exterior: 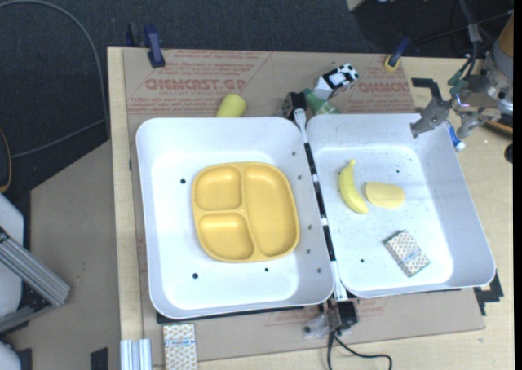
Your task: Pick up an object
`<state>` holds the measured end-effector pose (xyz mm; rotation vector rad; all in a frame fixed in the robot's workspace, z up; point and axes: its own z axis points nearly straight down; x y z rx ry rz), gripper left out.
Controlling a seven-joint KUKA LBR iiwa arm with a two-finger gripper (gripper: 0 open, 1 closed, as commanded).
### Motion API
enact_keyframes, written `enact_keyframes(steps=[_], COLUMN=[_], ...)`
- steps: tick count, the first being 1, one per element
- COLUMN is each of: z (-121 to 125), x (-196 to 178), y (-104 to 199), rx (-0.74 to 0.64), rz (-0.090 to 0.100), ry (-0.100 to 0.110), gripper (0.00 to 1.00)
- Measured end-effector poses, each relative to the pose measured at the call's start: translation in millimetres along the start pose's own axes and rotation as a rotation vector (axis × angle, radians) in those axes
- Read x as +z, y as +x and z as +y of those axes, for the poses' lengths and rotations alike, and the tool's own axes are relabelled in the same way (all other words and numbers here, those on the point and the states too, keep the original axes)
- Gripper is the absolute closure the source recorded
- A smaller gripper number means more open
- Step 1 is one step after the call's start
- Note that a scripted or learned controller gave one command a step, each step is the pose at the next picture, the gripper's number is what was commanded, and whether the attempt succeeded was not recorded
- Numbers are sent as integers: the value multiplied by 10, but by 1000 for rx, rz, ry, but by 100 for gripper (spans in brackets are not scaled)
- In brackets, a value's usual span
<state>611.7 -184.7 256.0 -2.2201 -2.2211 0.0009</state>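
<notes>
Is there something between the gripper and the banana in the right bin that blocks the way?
Nothing visible does. The gripper is at the far right corner of the right bin. The banana lies toward the bin's left side, beside a yellow lemon-like piece. Between them is only bare bin floor.

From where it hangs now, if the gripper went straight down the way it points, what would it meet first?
Probably the right-hand shallow white bin, near its far right corner; the gripper sits above that rim, though depth is unclear.
</notes>
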Motion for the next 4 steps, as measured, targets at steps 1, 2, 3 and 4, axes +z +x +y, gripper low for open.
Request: enact_keyframes(steps=[1,2,3,4], z=[-220,-135,-257,-246], x=[692,1567,1707,1594], y=[585,900,887,876], rx=[0,0,0,2], rz=[1,1,0,-2], ry=[1,3,-2,-6], gripper=[0,0,0,100])
